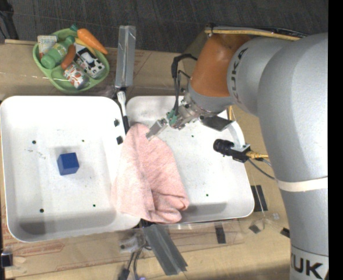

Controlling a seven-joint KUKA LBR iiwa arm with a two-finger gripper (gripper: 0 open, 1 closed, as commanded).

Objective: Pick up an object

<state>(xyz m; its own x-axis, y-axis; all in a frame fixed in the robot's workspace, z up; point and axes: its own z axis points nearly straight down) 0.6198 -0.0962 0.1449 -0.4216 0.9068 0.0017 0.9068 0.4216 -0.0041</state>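
A pink cloth (148, 177) lies crumpled across the left side of the right bin (218, 182), draping over the divider between the bins. A blue cube (68, 163) sits in the left bin (55, 127), left of its middle. My gripper (160, 126) hangs over the top of the right bin, just above the cloth's upper edge, reaching in from the arm's orange-banded wrist (218, 69). One grey finger (155, 129) shows near the cloth; nothing is visible between the fingers.
A green bowl (53, 77) with toy food, including a carrot, stands on the bench beyond the left bin. A grey metal bar (125, 57) runs back from the divider. The arm's big grey body covers the right side.
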